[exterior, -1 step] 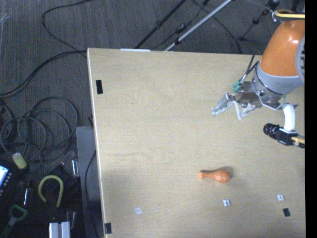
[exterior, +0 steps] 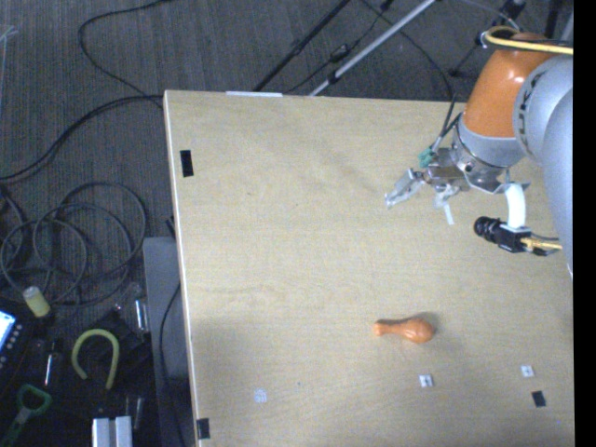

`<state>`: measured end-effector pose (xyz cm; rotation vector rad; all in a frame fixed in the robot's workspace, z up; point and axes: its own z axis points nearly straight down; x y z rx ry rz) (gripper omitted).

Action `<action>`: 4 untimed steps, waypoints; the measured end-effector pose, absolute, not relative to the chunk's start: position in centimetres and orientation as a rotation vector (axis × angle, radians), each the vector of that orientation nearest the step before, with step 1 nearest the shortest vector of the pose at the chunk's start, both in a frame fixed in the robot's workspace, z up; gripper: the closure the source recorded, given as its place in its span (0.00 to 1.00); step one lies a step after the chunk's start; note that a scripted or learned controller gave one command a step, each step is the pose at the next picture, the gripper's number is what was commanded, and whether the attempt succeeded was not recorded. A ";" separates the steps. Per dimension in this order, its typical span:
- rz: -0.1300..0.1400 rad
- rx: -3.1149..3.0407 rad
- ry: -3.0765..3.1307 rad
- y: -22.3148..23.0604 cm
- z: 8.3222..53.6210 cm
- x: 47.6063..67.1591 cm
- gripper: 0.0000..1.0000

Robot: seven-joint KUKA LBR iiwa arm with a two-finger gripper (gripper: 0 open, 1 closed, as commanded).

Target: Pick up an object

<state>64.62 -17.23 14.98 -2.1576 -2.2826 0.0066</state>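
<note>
The pincer (exterior: 421,194) hangs with its fingers spread wide and holding nothing, well apart from the orange pear-shaped toy (exterior: 407,329) lying on the desk (exterior: 279,277).

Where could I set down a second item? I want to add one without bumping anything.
The board's wide left and centre stretch, between the black mark and the orange object, is bare. It gets crowded at upper right around the pincer, and small tags dot the lower right.
</note>
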 end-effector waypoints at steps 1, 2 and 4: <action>0.005 -2.060 -2.374 -21.6 13.5 66.8 0.00; 0.004 -1.696 -2.645 -22.3 8.4 66.9 0.00; -0.001 -1.883 -2.515 -16.4 16.9 66.4 1.00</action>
